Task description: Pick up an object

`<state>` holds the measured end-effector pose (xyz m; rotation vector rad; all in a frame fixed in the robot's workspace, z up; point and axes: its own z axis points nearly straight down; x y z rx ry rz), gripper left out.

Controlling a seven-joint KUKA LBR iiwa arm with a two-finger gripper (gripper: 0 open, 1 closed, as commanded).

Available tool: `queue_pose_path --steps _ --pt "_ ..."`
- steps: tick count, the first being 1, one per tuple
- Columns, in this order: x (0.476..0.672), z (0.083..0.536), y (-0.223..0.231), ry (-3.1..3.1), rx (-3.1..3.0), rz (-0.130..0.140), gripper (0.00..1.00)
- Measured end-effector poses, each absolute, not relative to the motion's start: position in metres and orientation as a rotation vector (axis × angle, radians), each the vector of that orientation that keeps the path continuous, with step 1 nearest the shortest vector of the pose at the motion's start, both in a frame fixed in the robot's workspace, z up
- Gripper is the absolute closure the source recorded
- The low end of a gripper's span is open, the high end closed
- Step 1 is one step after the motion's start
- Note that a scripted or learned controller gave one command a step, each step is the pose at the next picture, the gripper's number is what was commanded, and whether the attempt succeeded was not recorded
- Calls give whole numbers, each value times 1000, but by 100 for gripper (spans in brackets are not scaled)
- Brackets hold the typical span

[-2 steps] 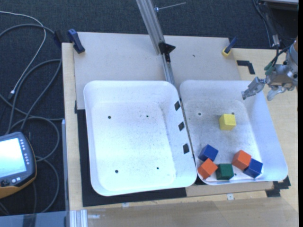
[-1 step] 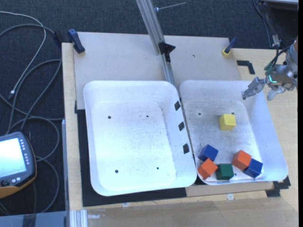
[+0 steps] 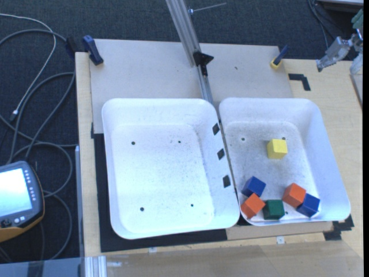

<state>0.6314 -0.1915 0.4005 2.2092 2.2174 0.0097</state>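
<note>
Yellow cube (image 3: pixel 277 148) sits alone in right bin (image 3: pixel 323 131); I risk nudging clustered near-edge blocks (image 3: pixel 279 201). Claw (image 3: pixel 333 53) state: can't tell.

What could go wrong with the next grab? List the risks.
1. Five blocks crowd the right bin's near edge: the orange block touches the green block, so fingers may jam or nudge neighbours.
2. The gripper sits far off at the upper right.
3. The yellow block stands alone, probably safer.
</note>
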Motion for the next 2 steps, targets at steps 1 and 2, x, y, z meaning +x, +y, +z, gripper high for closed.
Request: queue_pose_path --steps 1,2 --pt "675 200 -178 2229 2224 -7 0" --pt "676 120 -197 2226 2228 -9 0"
